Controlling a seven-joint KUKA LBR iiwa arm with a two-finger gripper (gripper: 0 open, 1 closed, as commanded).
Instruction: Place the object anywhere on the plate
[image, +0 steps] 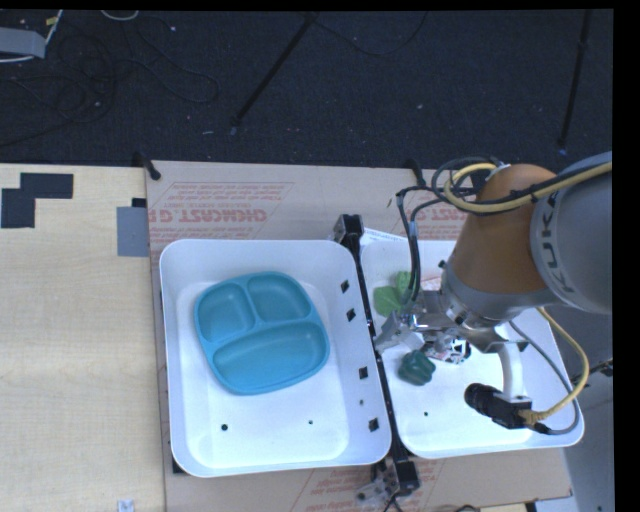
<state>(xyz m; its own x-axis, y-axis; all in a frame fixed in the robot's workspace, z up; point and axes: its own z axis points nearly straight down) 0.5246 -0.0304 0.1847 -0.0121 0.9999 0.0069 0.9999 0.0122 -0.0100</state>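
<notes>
Leaning in over the right bin, the grey arm with its orange band hangs low above the white floor; the pincer sits under the wrist near the divider between the two bins, and its metal parts are too tangled with cables and shadow for me to say how it stands, wide or narrow, so I cannot tell; nothing can be made out between its tips. Just below the pincer lies a small dark green object, resting on the bin floor, very near the pincer, though whether they touch I cannot tell; just above and to the far side of the pincer, toward the divider, lies a lighter green leafy piece, also in the right bin. Well away from the pincer, across the divider, the left bin holds the blue plate, a three-compartment tray lying flat toward that bin's upper part, apart from both green things. A black cylindrical part with a yellow cable juts out beneath the arm, on the pincer's other side from the plate. Both bins sit on cardboard spread over the pale wooden bench.
</notes>
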